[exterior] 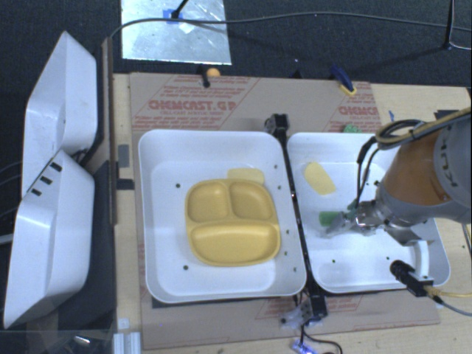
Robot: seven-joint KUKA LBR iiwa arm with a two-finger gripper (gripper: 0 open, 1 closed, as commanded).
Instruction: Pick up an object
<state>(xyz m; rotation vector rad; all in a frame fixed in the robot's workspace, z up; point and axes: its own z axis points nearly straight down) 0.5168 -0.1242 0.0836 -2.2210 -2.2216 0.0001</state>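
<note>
Camera view, green object point(329, 217) lying lengthwise left-right, gripper point(344, 223) at it

Two white bins sat side by side on a cardboard sheet point(221, 98) printed CHEMCAST GP. The left bin point(158, 198) and right bin point(346, 142) touched along a black divider strip point(291, 190). A shiny metal plate point(173, 21) lay on dark carpet beyond the bench. Two white housings point(51, 190) stood at far left. A blue-yellow clamp point(344, 81) was at the cardboard's far edge, and black cables point(354, 13) crossed the carpet.
</note>
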